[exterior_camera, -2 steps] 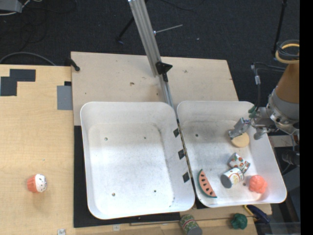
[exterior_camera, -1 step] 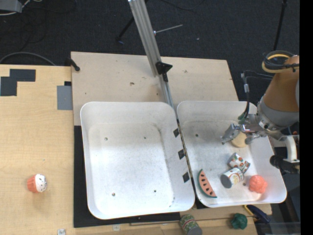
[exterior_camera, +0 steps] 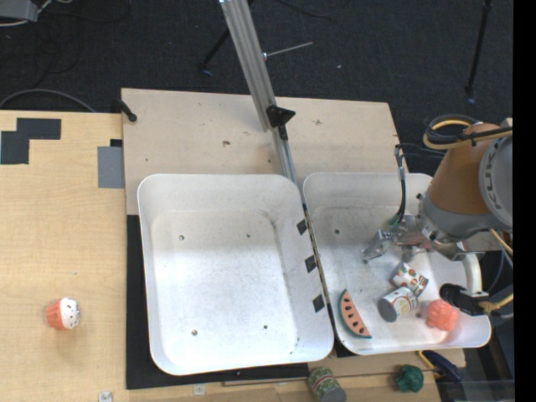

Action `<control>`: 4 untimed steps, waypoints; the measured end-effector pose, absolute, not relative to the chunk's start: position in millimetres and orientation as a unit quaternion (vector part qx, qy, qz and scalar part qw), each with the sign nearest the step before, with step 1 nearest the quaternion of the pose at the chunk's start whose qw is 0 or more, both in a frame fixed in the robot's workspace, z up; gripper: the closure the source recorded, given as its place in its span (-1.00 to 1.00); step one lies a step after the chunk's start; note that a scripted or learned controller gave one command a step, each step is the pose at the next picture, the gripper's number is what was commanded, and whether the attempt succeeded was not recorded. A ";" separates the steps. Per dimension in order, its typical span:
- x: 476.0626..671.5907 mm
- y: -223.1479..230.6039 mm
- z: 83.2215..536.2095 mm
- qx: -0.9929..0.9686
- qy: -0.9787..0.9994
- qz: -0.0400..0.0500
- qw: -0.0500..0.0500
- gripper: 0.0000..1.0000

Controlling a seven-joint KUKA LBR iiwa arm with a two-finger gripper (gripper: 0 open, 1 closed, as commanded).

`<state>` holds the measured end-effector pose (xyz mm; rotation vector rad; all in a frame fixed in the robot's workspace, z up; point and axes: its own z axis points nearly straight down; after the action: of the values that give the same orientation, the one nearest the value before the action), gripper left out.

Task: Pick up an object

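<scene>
**Arm over the right bin, toys clustered at its near edge**

The gripper (exterior_camera: 378, 245) hangs low over the right bin (exterior_camera: 352, 199), above bare floor. Just beside it lie two small printed cans (exterior_camera: 404, 290), a watermelon slice (exterior_camera: 353, 315) and a pink ball (exterior_camera: 442, 315). The left bin (exterior_camera: 167, 199) sits alongside. An orange toy (exterior_camera: 63, 314) rests on the wooden table (exterior_camera: 50, 224); a green object (exterior_camera: 409, 378) lies below the bins.

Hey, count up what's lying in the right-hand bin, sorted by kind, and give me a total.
Watermelon slice: 1
Printed cans: 2
Pink ball: 1
Total: 4
</scene>
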<state>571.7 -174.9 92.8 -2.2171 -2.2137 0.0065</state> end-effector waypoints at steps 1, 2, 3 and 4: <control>572.9 -176.7 106.5 -0.709 -0.705 0.001 0.002 1.00; 572.8 -182.0 169.0 -0.709 -0.705 -0.001 -0.002 1.00; 574.7 -188.1 212.7 -0.708 -0.707 -0.001 -0.001 1.00; 575.7 -189.1 265.7 -0.707 -0.707 -0.001 -0.002 1.00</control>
<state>575.7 -189.1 265.7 -2.2230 -2.2253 -0.0030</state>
